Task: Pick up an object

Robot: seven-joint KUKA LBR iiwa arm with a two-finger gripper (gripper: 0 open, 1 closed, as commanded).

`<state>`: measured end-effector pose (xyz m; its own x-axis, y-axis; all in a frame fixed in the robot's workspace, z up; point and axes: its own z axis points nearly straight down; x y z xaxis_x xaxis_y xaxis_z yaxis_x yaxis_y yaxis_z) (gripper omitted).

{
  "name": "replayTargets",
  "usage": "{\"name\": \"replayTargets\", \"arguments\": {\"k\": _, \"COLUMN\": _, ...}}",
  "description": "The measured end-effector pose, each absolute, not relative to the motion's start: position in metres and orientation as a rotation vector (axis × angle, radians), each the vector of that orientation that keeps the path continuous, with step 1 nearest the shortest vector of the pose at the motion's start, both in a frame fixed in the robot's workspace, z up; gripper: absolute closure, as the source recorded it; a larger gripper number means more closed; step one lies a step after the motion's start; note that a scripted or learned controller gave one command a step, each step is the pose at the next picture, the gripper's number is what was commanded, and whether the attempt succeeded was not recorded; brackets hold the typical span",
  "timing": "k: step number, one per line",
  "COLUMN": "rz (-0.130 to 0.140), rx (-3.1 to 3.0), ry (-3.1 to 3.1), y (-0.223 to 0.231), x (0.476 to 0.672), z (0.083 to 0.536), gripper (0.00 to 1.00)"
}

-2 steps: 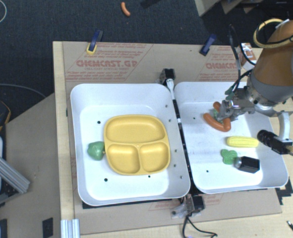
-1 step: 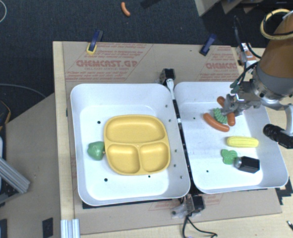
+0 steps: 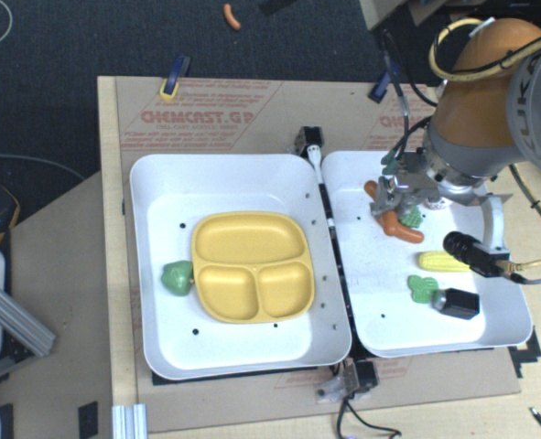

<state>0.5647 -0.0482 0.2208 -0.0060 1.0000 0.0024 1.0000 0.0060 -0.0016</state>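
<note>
My gripper (image 3: pixel 391 198) hangs low over the far left part of the right bin (image 3: pixel 380 332). Right under it lie an orange-red sausage (image 3: pixel 405 230) and a small green piece (image 3: pixel 410 216). Another orange piece (image 3: pixel 371 188) pokes out at the gripper's left side. Nearer the front of that bin lie a yellow corn cob (image 3: pixel 439 262), a green toy (image 3: pixel 423 287) and a black block (image 3: pixel 459 303). Nothing shows as lifted off the bin floor.
The left bin (image 3: pixel 151 190) holds a yellow divided plate (image 3: pixel 252 265) with a green ball-like thing (image 3: pixel 177 276) at its left edge. A raised rim (image 3: pixel 330 236) separates the two bins. The arm's orange and grey body (image 3: pixel 481 90) looms over the right bin's far corner.
</note>
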Motion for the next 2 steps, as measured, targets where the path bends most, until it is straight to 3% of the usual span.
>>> {"name": "replayTargets", "arguments": {"k": 2, "rz": 0.000, "rx": -2.213, "ry": -2.225, "y": 0.040, "x": 0.548, "z": 0.220, "gripper": 1.00}}
